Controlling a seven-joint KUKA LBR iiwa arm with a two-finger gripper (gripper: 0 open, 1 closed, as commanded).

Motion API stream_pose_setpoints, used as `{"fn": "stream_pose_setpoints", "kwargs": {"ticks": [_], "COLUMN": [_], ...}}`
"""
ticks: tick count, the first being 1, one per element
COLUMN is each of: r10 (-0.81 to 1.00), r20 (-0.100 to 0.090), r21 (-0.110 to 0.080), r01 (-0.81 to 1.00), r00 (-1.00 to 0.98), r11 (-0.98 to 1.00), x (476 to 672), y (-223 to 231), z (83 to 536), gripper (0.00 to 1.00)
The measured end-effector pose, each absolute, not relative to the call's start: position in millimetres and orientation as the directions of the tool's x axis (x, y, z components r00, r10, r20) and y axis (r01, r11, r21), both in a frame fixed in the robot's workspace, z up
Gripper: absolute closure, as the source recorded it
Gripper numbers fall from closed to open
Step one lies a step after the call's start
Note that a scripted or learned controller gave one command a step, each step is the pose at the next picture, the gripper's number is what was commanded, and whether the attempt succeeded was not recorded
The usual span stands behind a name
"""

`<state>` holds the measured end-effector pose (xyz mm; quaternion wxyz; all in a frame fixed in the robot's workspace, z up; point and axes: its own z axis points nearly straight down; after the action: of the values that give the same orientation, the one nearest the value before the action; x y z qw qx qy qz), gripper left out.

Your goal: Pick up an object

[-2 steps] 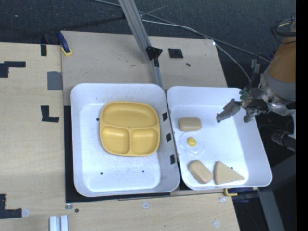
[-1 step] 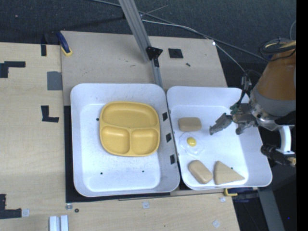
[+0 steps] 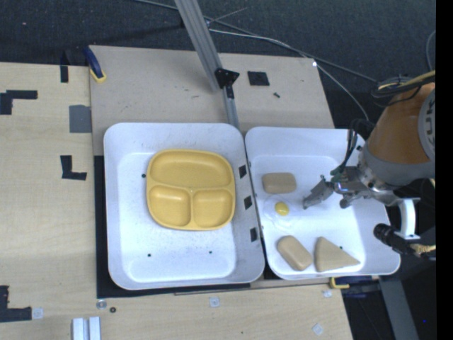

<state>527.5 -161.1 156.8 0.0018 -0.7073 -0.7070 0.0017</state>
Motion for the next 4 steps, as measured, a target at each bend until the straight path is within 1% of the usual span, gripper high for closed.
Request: {"fn": "stream_pose_setpoints", "kwargs": {"ticks": [1,2,4], "r10": [1.0,1.0,1.0], "r20": [0.0,0.001,-0.001], "r21": [-0.005,-0.004,0.003], "r01": [1.0,1.0,1.0], "r00": [0.0,-0.001,-0.001], "r11": [0.0,0.001,0.001], "x": [523.1,523.4,532.0], "y": [-160,-160,-166], "z": [113,125,211], "gripper": [0.0,1.0,1.0]}}
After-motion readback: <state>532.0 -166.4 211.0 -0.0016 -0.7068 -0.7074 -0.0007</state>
